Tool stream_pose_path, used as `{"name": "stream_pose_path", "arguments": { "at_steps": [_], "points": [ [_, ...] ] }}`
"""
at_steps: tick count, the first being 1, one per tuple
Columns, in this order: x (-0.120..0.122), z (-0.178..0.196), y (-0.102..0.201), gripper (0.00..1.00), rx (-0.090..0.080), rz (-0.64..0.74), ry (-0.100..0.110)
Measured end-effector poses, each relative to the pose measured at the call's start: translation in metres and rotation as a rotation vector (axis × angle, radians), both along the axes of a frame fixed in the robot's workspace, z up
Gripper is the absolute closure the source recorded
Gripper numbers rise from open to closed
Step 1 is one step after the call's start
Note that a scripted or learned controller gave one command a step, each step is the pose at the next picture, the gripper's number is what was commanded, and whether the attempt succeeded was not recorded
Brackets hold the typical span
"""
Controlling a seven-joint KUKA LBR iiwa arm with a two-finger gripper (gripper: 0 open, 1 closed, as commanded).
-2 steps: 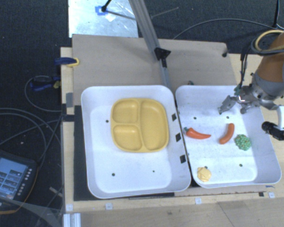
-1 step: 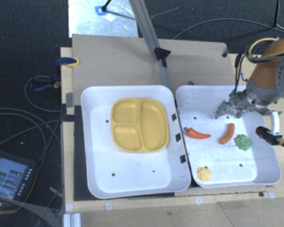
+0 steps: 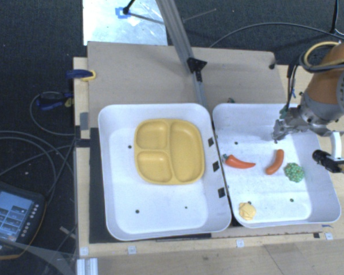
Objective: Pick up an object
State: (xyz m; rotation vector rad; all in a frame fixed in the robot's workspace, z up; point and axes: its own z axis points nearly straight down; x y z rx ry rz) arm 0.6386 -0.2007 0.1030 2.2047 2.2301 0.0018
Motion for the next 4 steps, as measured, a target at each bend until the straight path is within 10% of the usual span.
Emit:
{"name": "stream_pose_path", "arguments": {
  "at_steps": [2, 4],
  "points": [
    [0.009, 0.114, 0.007, 1.00, 0.001, -0.003, -0.004],
    [-0.004, 0.116, 0.119, 1.00, 0.005, -0.001, 0.005]
  ]
}}
